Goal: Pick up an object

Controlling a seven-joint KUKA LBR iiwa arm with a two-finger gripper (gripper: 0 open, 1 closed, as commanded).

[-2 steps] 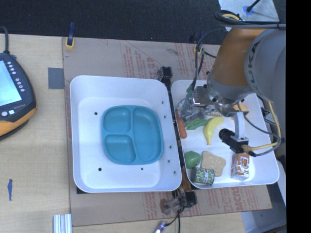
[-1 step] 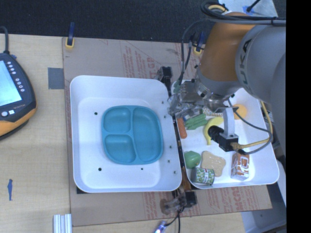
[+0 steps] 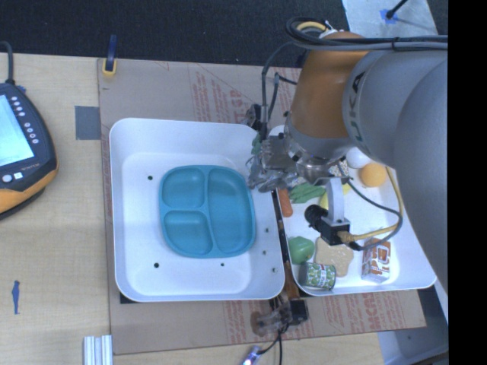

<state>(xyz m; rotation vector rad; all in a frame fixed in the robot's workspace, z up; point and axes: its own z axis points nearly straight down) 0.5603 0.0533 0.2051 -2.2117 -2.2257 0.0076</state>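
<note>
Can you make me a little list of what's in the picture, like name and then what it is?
left bin: holds a blue plate with three sections
right bin: holds many small things
small things: green can, green pepper-like toy, orange ball, small red and white carton
arm: grey with an orange band, over the right bin
gripper: by the edge where the two bins meet
outside the bins: tablet-like controller at the left edge

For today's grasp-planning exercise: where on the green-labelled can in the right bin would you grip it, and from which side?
Grip the green-labelled can across its curved side wall, coming from above. It seems to lie on its side near the bin's front rim, so its round body offers two opposing faces. A green piece and a cracker sit close, so set the tool's fingers along the freer sides.
</note>
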